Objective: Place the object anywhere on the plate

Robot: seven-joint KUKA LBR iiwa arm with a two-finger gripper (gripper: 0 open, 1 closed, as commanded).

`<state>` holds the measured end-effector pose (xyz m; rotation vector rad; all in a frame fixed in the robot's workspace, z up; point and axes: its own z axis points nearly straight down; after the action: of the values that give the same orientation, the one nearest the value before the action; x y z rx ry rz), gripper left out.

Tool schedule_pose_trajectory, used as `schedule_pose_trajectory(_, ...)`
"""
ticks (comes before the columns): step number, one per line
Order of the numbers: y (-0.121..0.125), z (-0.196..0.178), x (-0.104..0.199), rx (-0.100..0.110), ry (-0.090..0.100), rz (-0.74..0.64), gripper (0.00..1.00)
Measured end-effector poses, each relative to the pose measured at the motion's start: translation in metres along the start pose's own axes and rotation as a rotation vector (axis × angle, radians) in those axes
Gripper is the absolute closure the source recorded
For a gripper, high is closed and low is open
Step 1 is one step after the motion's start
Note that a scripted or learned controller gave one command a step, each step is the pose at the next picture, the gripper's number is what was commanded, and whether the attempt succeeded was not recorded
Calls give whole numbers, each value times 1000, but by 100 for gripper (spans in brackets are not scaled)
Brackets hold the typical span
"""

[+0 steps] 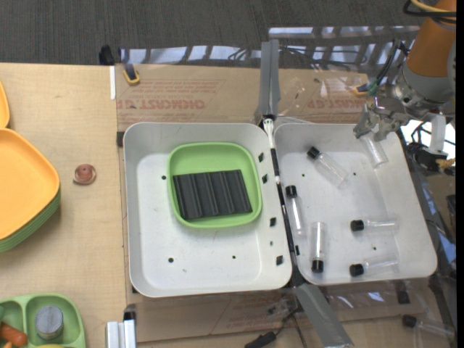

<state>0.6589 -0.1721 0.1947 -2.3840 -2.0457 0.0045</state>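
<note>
A green plate [214, 156] lies in the left white bin [145, 259], and a dark grey ribbed slab [213, 193] rests on it. Several clear tubes with black caps lie in the right bin [417, 263]; one tube [326, 163] sits near the bin's back left. My gripper [375, 125] hangs over the right bin's back right corner, far from the plate. Just below it is a clear tube [375, 151], tilted. I cannot make out whether that tube is held or lies on the bin floor.
More tubes lie at the right bin's left wall [293, 206], middle front [317, 246] and front right [373, 225], [374, 267]. Orange plates [25, 187], a small red knob [85, 172] and a green tray [43, 321] sit on the bench to the left.
</note>
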Motion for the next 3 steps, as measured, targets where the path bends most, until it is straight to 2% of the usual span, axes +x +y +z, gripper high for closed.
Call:
schedule_pose_trajectory(1, 0, 0, 0, 0, 0, 0, 0)
schedule_pose_trajectory(2, 7, -71, -44, -1, 0, 209, 0)
schedule_pose_trajectory(3, 2, -62, -30, 2, 1, 278, 0)
